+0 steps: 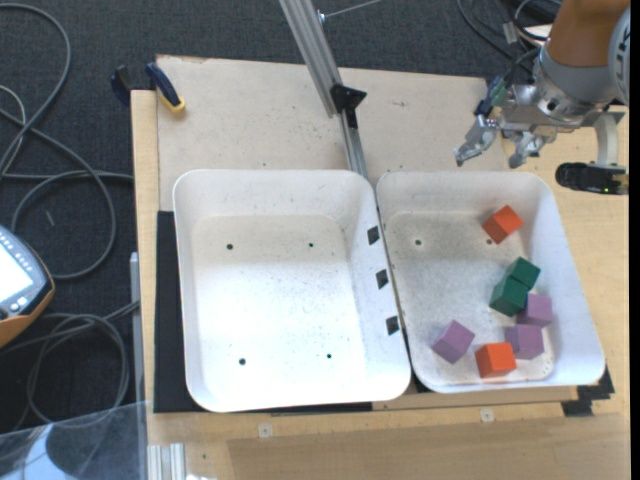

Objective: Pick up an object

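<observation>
The right bin (575, 298) holds several small blocks. An orange cube (502, 223) lies alone near its back right. A green block (516, 286) sits by the right wall, with a purple block (539, 309) and another purple one (525, 341) beside it. At the front lie a purple cube (453, 340) and an orange cube (495, 359). My gripper (498, 152) hangs over the bin's back rim, behind the lone orange cube. It is open and nothing is between its fingers.
The left bin (190, 268) adjoins the right one, with black clips (382, 278) along the shared wall. A slanted metal rail (318, 48) crosses the bench behind the bins. A blue and yellow tool (165, 86) lies at the back left corner.
</observation>
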You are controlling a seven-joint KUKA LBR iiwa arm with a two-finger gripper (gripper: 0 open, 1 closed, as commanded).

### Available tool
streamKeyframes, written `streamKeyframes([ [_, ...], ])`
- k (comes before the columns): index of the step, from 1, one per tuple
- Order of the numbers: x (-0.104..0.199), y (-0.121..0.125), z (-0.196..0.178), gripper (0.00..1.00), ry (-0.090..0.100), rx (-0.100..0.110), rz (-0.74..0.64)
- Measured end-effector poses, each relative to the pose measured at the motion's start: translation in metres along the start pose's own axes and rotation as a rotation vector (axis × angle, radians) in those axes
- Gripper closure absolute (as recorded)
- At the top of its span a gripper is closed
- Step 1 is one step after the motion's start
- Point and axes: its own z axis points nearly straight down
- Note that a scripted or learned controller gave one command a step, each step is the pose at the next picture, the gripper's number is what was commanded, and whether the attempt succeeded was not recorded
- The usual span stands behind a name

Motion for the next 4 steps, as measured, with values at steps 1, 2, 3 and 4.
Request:
streamKeyframes([
  [1,-0.022,-0.015,-0.101,0.00,-0.005,-0.014,0.003],
  [2,-0.002,-0.075,-0.159,0.00,-0.002,-0.013,0.002],
  [3,0.037,-0.115,-0.180,0.00,0.001,-0.008,-0.001],
  [4,0.095,-0.149,-0.040,0.00,0.002,0.004,0.000],
])
